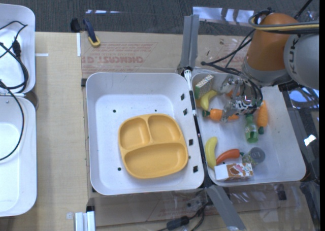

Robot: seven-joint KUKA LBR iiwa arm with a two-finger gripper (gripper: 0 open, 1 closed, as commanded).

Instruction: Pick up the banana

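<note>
1. The grey arm (304,57) with its orange band (271,42) reaches in from three o'clock and hangs over the far end of the right bin (292,143).
2. The gripper (237,104) sits low among the clutter at about twelve o'clock in that bin; how wide it stands, or whether it has anything, I cannot tell, as cables and toys crowd it.
3. The banana (210,152) lies near the bin's left wall, at roughly eight o'clock in the bin, pointing along the wall and well apart from the gripper.
4. Just beside the banana, at its four o'clock, lies a red pepper (227,156), and below that a small white and orange box (234,171).
5. A grey round disc (257,155) rests at three o'clock from the pepper.
6. Up near the gripper: a yellow-green fruit (206,99) at its nine o'clock, an orange piece (216,114) just under that, a green bottle (251,128) at five o'clock and a carrot (262,114) to its right.
7. The left bin (101,123) holds a yellow divided plate (152,145), sitting about centre.
8. Both bins sit on the brown worktop (56,98).
</note>
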